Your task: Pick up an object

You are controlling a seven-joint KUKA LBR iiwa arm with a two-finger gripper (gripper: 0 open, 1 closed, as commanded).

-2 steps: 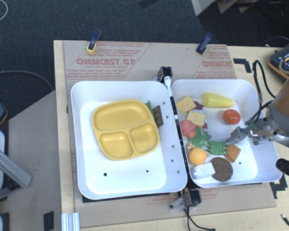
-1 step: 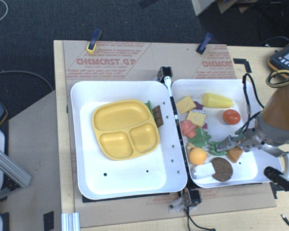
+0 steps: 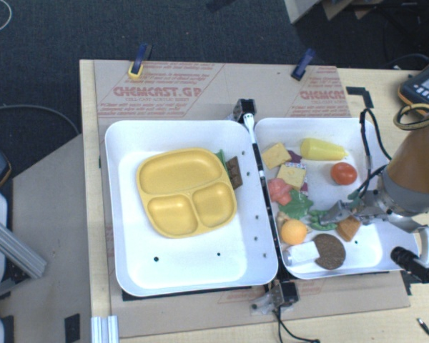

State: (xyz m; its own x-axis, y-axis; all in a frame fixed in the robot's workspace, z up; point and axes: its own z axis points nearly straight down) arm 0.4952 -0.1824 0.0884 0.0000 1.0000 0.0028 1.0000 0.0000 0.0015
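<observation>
This was a robotics lab: a board-topped bench (image 3: 200, 84) clamped with blue clamps (image 3: 139, 61), two white bins (image 3: 121, 191) holding toy food, loose cables (image 3: 300, 331) and dark carpet (image 3: 93, 20) below.

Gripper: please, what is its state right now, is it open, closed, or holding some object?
Gripper: cannot be told. It is low in the right bin, among the toy food, beside the orange-brown piece.

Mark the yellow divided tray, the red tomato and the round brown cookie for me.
yellow divided tray (image 3: 187, 191): camera view, on the ridge between its compartments.
red tomato (image 3: 344, 172): camera view, middle of its rounded top.
round brown cookie (image 3: 329, 251): camera view, centre of its flat face.
</observation>
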